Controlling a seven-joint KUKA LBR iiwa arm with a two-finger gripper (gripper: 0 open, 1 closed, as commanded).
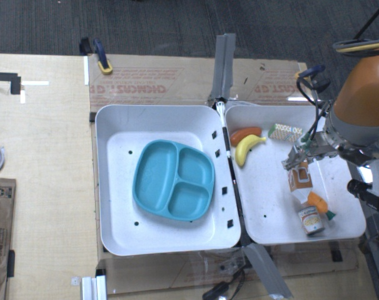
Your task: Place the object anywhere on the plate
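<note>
Two shallow white bins are seen side by side on the bench. In the left bin (pixel 108 186) a blue divided plate (pixel 174 180) is lying flat near the centre, with three compartments facing up; nothing is seen resting on it.

The right bin (pixel 271 199) is observed to contain several items. A yellow banana (pixel 247 147) is lying at the far left of this bin, just beside the dividing wall, and an orange-red object (pixel 244 133) is touching it on its far side. A small green-and-white packet (pixel 286 131) is noted near the far wall, to the right of the banana. A small brown-and-white box (pixel 300 179) is lying toward the middle right of the bin. Nearer the camera, an orange carrot-like item (pixel 318 202) with a green end is lying just beside a small can (pixel 311 220), which is tipped on its side close to the near right corner.

The arm is reaching in from the right, its orange band visible at the far right. The gripper (pixel 297 161) is positioned low over the right bin, directly at the far end of the brown-and-white box. Whether contact is made with the box cannot be determined. The state of the jaws cannot be told from this view. All loose items are located in the right bin, well apart from the plate.
</note>
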